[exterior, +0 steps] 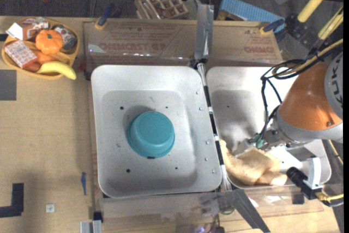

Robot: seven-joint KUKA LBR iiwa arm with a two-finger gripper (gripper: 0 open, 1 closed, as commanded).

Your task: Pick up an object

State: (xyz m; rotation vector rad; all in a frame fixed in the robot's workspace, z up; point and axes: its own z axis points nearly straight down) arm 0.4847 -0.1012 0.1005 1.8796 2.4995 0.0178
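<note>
The gripper hung low in the right bin, just above the tan bread-like lump lying along that bin's near edge; its grip could not be judged. The teal bowl sat well apart, leftward.

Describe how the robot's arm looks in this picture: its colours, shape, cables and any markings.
The arm reaches in from the right. It has a wide, rounded orange band, with grey casing below it towards the wrist. Part of dark lettering shows on a pale casing at the right edge. Black cables loop along its left side, and a small green part sits near the wrist. A white and black piece sticks out lower down.
</note>
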